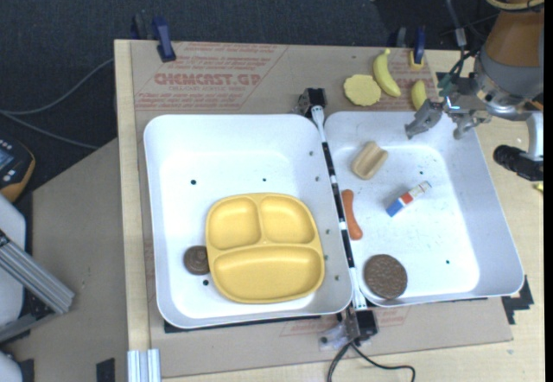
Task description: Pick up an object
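Your hand hangs spread wide and empty over the far edge of the right bin. Just left of it and nearer the camera lies the tan block. It is probably light, soft and grippy, so pinch it across its narrow sides. Beyond that block lies a small blue-and-white tube.

Brown disc, left bin: partly tucked under the yellow plate. Blue-and-white item, right bin: too small to name. My arm: cut off at the upper right edge.
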Robot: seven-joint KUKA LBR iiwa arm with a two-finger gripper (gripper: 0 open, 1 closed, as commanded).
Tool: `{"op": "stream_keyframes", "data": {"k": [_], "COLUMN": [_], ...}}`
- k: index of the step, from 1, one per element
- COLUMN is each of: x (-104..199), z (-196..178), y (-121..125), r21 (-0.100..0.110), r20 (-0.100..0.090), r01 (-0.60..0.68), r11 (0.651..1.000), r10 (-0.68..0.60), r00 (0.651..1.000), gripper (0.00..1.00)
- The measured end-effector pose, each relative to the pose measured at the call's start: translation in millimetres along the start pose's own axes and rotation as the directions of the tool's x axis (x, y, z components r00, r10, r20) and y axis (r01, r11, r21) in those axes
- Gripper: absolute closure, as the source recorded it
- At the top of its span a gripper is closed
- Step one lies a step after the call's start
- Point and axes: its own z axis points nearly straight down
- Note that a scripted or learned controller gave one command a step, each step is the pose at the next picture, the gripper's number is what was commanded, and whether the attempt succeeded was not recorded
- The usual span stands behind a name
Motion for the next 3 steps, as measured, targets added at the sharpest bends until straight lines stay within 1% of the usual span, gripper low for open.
{"op": "stream_keyframes", "data": {"k": [1, 2, 3], "x": [37, 35, 35], "z": [108, 91, 92], "y": [-74, -69, -69], "r21": [0.013, -0.003, -0.002], "r20": [-0.005, 0.001, 0.0], "r01": [-0.001, -0.002, -0.002], "r11": [1.0, 1.0, 1.0], "r10": [0.001, 0.002, 0.002], "r00": [1.0, 1.0, 1.0], "gripper": [0.0, 1.0, 0.0]}}
